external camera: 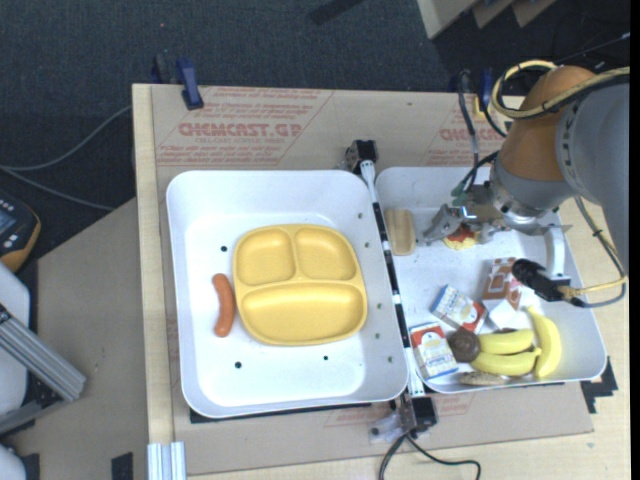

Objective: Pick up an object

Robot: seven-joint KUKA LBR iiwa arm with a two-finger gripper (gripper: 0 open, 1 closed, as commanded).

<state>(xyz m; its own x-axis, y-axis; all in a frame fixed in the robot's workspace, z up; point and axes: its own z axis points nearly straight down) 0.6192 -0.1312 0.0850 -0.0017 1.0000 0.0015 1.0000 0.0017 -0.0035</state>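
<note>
One grey arm (590, 118) reaches in from the right, wrist bent down over the right bin (590, 353). Its gripper (462, 230) sits low beside a small orange-red object (461, 238); whether it grips anything, I cannot tell. Bananas (515, 348) lie nearer the front.

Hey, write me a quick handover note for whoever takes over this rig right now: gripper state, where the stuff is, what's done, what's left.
Gripper: low over the upper part of the right bin, above a small red-orange item; whether it is open or shut can't be told.
Right bin: bananas, small cartons, a tan bread-like piece.
Left bin: yellow divided tray, with a sausage beside it.
Done: arm is positioned in the right bin. No object visibly held.
Left: grasp one object and lift it.
</note>
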